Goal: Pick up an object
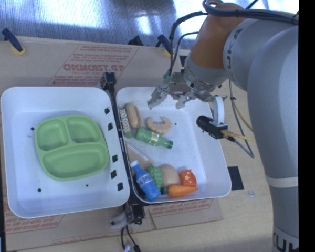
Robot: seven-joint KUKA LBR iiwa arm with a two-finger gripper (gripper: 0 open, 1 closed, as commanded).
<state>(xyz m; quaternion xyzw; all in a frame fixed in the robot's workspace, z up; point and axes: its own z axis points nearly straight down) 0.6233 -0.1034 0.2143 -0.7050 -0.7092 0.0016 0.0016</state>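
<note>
A grey robot arm's two-finger gripper [168, 100] hovers spread open and empty above the right shallow white bin [212, 164], poised over a croissant-shaped tan toy [159, 124] and green plastic bottle [153, 138] beneath. A cardboard-covered surface [68, 62] carries both bins; shiny flooring lies beyond.

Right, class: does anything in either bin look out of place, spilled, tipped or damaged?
Nothing looks spilled or broken. The green bottle and blue bottle lie on their sides among the loose toy food in the right bin, as jumbled pickings would. The green divided plate sits flat in the left bin.
</note>
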